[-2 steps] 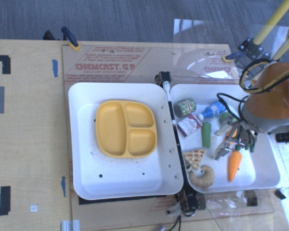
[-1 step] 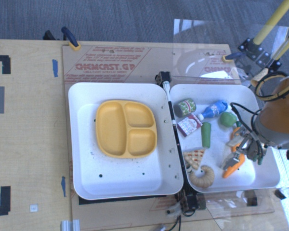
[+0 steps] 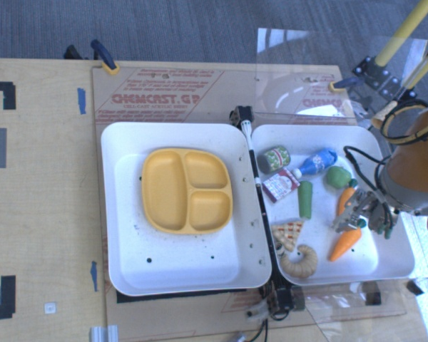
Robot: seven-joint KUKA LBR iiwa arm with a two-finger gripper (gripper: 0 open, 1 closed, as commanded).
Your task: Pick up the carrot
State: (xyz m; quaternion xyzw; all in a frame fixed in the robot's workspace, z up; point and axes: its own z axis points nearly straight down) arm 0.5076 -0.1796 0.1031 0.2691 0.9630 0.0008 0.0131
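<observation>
Two white bins side by side on a bench. The left bin (image 3: 121,262) holds a yellow divided plate (image 3: 186,190) with three compartments, sitting a bit far of center. The right bin (image 3: 396,262) is cluttered with toy food.

There are two orange carrots in the right bin. One carrot (image 3: 344,244) lies near the right-hand near part of the bin, tilted, pointed end toward the near-left, green stub at its far end. The second carrot (image 3: 344,199) is just far of it, slanted, partly covered by the gripper.

The gripper (image 3: 357,214) comes in from the right and sits low over the bin, between the two carrots, close to or touching both; can't tell contact. Whether the pincer is open or closed can't be told, the tips are a dark blur. No carrot is clearly between them. The arm (image 3: 414,169) with its orange band is at the right edge, with black cables looping over the bin.

Other stuff in the right bin: a green can (image 3: 274,158) at far left, a blue bottle (image 3: 318,162) beside it, a green lump (image 3: 337,177) right of the bottle, a red-and-white packet (image 3: 280,185), an upright-lying green cucumber (image 3: 304,199) mid-bin, a waffle slice (image 3: 288,234) and a beige croissant (image 3: 301,261) at near left.
</observation>
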